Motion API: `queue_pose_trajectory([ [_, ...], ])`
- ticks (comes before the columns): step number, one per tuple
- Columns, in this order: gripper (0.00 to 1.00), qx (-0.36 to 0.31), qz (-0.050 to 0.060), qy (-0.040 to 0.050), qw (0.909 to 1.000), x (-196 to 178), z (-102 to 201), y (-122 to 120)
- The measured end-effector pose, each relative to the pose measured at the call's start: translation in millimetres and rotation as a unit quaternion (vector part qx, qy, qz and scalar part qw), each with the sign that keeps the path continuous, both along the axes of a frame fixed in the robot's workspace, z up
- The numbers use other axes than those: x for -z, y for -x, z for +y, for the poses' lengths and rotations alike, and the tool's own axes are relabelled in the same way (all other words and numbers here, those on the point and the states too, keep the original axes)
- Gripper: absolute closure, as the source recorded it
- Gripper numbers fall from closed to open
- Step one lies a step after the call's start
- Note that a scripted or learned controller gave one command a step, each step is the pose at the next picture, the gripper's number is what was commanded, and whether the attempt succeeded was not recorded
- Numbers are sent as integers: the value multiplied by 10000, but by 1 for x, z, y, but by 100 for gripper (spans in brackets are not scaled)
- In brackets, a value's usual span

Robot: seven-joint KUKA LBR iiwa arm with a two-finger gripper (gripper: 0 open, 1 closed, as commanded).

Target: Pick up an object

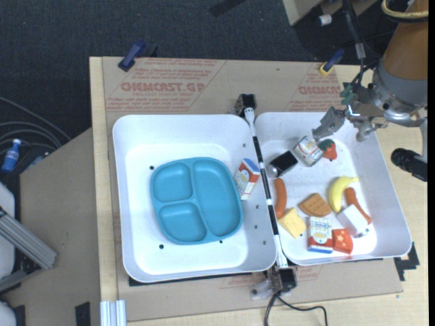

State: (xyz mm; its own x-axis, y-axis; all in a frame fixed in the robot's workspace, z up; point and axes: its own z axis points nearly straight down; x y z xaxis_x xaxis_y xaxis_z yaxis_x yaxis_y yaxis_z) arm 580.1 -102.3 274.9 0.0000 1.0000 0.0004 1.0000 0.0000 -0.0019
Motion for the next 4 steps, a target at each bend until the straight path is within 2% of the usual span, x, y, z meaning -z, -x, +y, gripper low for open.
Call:
queue_pose_trajectory([
  [1,0,1,17,-3,10000,168,-14,-60],
  [2,0,-3,7,-4,10000,190,9,-58],
  [3,100,2,-2,-4,10000,180,9,-58],
  [4,100,-5,-25,3,10000,23,41,-26],
])
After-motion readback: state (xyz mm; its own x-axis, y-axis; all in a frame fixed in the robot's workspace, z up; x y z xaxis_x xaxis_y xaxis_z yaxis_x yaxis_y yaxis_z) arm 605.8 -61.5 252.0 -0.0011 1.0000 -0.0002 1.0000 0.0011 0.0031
